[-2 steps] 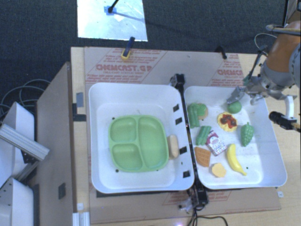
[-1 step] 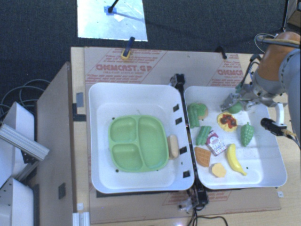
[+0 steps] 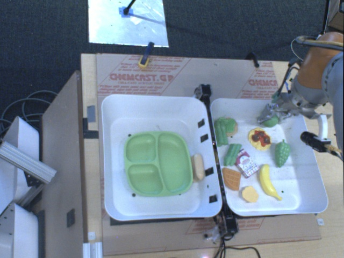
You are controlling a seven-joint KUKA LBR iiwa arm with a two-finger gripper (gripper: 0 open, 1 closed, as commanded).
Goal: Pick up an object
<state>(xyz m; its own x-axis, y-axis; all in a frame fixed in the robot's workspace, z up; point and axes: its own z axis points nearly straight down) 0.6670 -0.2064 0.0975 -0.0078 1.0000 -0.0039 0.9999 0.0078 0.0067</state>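
We count two white bins on the bench: left bin (image 3: 115, 112), right bin (image 3: 312, 198). In the left bin, one green divided tray (image 3: 158, 163) and one tan bread-like piece (image 3: 198, 166) at its 3 o'clock. In the right bin we count nine items: one green leafy piece (image 3: 225, 128), one green pod (image 3: 232, 154), one small pizza (image 3: 259, 138), one green bumpy fruit (image 3: 281, 153), one small carton (image 3: 248, 165), one banana (image 3: 267, 181), one orange wedge (image 3: 232, 178), one orange round slice (image 3: 250, 194), and one pale green piece (image 3: 270, 121) at 12 o'clock.
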